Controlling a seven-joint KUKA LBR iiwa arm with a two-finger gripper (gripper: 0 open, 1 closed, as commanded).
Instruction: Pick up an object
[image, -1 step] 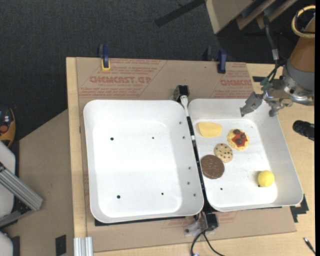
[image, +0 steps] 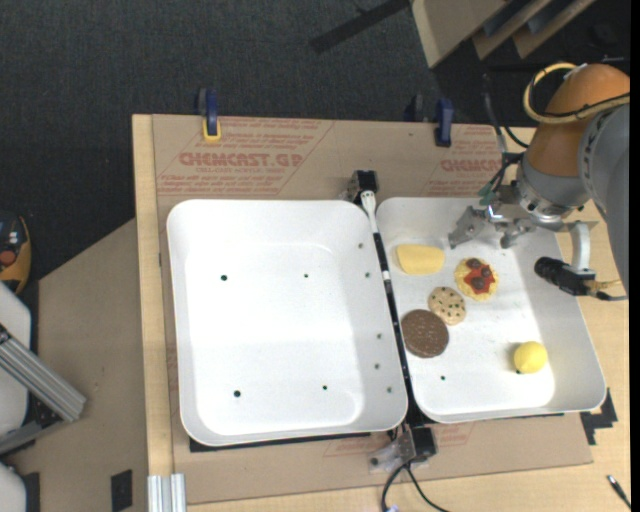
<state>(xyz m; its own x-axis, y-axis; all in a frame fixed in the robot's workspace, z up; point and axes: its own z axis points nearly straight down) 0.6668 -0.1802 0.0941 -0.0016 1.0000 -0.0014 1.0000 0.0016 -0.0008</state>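
Observation:
The right bin (image: 570, 385) holds several small food-like items. A pale yellow wedge (image: 420, 260) lies near its left wall, with a small tart topped in red (image: 477, 278) to its right. Below them sit a chocolate-chip cookie (image: 447, 305) and a dark brown round cookie (image: 424, 333). A yellow lemon-like ball (image: 530, 357) rests toward the front right. My gripper (image: 488, 234) hangs over the bin's far part, just above and behind the tart. Its grey fingers (image: 462, 232) are spread open with nothing between them.
The left bin (image: 200, 300) is bare white with a few small dark dots. Both bins rest on a brown cardboard sheet (image: 250, 155) held by clamps at the back. The arm (image: 575, 120) reaches in from the upper right.

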